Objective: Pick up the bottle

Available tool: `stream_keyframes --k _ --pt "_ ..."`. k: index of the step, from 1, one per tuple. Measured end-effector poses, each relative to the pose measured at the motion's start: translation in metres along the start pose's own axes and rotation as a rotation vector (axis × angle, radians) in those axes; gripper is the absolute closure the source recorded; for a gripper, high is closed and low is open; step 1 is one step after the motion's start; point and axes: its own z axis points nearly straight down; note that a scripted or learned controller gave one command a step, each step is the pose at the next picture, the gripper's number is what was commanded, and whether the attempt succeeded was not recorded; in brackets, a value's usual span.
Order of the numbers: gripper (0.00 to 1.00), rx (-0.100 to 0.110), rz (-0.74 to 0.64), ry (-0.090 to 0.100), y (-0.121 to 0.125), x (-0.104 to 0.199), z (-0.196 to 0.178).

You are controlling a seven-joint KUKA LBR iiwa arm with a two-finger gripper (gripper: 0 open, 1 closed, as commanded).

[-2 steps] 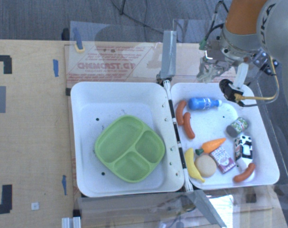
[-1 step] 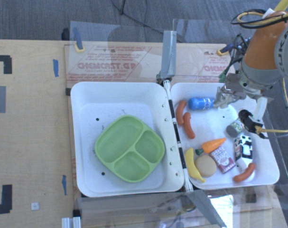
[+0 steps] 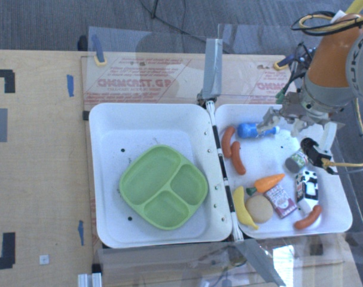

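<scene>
The bottle (image 3: pixel 249 130) is small and blue and lies on its side near the back of the right bin (image 3: pixel 342 211), its neck pointing right. My gripper (image 3: pixel 275 122) hangs from the grey wrist with the orange band, just above and to the right of the bottle's neck end. It overlaps that end in the view, and whether it touches the bottle I cannot tell.
Two red sausages (image 3: pixel 232 149) lie left of the bottle. A carrot (image 3: pixel 268 183), a banana (image 3: pixel 243 208), a round bun (image 3: pixel 260 208), a red packet (image 3: pixel 282 200), another sausage (image 3: pixel 307 217) and a black-and-white toy (image 3: pixel 307 185) crowd the front. The left bin (image 3: pixel 109 124) holds a green divided plate (image 3: pixel 164 187).
</scene>
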Motion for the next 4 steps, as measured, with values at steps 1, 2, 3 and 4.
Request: stream_keyframes --k 1,2,3,4 --pt "0.0 -0.008 -0.052 0.0 0.003 0.021 0.089" --pt "0.0 0.071 0.136 0.015 0.036 -0.038 0.096" --pt "1.0 0.059 0.139 0.006 0.038 -0.04 0.085" --pt "1.0 -0.003 0.025 -0.001 0.044 -0.011 -0.045"
